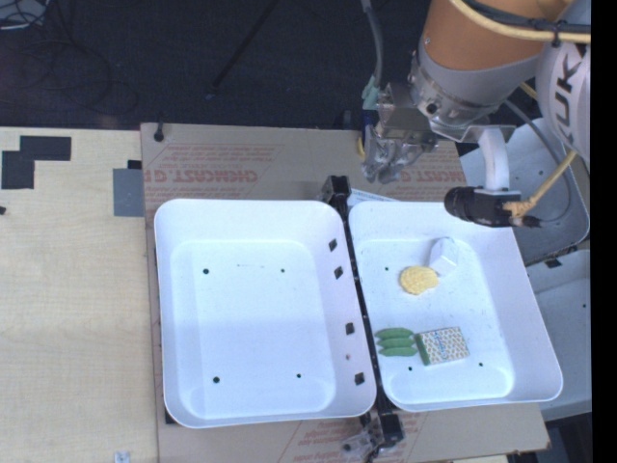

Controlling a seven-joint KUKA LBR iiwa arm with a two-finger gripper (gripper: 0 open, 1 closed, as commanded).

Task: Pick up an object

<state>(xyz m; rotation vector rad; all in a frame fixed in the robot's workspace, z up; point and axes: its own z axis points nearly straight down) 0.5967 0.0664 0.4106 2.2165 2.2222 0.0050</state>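
**Above the right bin's far rim, gripper hangs with nothing in it**

Beyond the right bin (540, 355), the gripper (388, 167) grasps nothing; whether it is clenched I cannot tell. Inside that bin lie a yellow disc (418, 280), a clear piece (443, 255) beside it, a green pod (394, 342) and a speckled block (443, 345) touching the pod.

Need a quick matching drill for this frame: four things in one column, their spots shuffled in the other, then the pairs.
Things:
1. yellow disc
2. green pod
3. patterned block
4. gripper

Places:
A. raised behind the bins' far rims, over the cardboard
B. right bin, near end, just right of the green thing
C. right bin, middle, beside a clear lump
D. right bin, near end, closest to the divider

Pairs: 1-C, 2-D, 3-B, 4-A
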